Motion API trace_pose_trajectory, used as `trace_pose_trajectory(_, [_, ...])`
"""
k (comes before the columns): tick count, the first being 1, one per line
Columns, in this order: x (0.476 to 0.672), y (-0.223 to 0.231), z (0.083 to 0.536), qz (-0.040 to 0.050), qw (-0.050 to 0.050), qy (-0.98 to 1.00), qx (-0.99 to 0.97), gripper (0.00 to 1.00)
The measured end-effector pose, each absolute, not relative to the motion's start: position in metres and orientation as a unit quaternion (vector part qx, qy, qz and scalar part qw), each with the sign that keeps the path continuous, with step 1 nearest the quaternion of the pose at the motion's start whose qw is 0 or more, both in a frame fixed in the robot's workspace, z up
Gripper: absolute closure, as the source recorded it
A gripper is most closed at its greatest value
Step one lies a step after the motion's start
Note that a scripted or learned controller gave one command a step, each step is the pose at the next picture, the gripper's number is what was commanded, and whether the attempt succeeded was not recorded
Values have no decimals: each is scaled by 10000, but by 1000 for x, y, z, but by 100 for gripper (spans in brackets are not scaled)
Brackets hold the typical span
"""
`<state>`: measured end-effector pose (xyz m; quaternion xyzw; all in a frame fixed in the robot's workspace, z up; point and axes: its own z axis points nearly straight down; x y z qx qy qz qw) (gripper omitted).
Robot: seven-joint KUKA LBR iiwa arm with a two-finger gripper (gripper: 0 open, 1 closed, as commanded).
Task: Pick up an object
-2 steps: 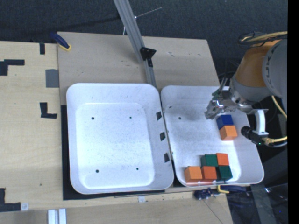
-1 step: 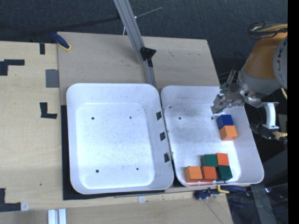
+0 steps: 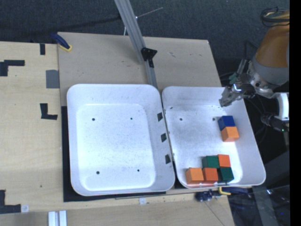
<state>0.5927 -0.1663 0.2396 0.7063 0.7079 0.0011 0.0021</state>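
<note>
Near the right bin's (image 3: 244, 126) far right edge, the gripper (image 3: 227, 99) hangs, jaw state unclear; the blue block (image 3: 226, 121) lies just nearer the front edge.

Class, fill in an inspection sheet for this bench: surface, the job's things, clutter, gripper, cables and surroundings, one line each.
Surface: wooden bench bearing a left bin and a right bin, side by side.
Job's things: all in the right bin; blue block touching an orange block; near the front rim, a tight cluster of orange and green blocks.
Clutter: black tape marks on the bench at left.
Gripper: gripper over the right bin's far right corner, above the blue block; jaws too small to judge.
Cables: wires on top of the arm.
Surroundings: slanted metal post; dark floor.
</note>
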Motion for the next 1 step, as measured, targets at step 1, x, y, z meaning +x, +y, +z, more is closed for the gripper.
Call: trace_pose_trajectory(1, [582,-117,247,7,-4,7093,7049,100])
